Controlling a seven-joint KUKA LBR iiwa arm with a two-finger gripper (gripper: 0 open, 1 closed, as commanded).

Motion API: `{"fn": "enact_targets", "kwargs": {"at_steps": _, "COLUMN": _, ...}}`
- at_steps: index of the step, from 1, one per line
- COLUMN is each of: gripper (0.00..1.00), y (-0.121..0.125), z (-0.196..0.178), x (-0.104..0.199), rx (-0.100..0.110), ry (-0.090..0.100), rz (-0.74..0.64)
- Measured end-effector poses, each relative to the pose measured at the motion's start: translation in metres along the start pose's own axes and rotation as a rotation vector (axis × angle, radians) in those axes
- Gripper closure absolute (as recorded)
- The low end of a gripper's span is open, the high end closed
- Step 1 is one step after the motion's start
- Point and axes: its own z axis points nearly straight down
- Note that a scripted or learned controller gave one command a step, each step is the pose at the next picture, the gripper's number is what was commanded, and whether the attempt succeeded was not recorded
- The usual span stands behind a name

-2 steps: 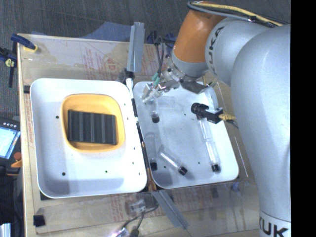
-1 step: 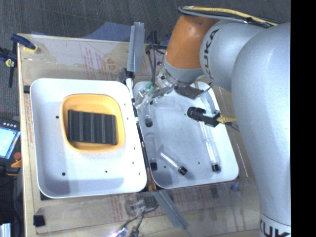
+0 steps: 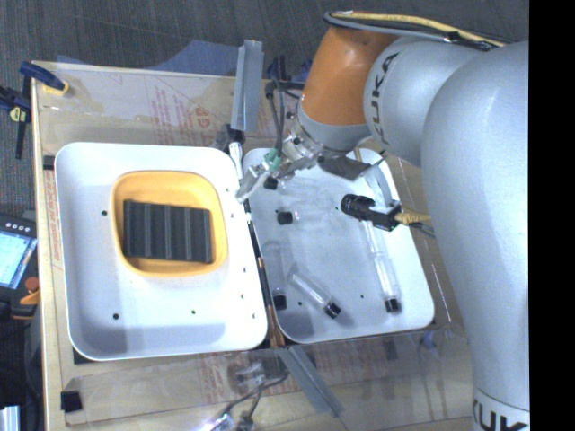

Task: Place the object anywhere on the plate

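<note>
Dark grey carpet floor (image 3: 135, 16) lies beyond a pale wooden bench (image 3: 135, 97), blue clamps (image 3: 40, 77) gripping its left corner.

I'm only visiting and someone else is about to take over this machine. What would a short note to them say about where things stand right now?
Hand: low over the far left corner of the right bin; its grip is too blurred to judge.
Plate: yellow with a dark ribbed centre, in the left bin.
Objects: clear tubes with black caps and small black pieces lie in the right bin.
Done: nothing on the plate.
Left: pick one, place it there.
</note>
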Motion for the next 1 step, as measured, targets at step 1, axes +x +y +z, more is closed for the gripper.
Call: {"fn": "enact_targets", "kwargs": {"at_steps": 1, "gripper": 0.00, "y": 0.0393, "z": -0.0097, "x": 0.0522, "rx": -0.003, "ry": -0.002, "rz": -0.047}}
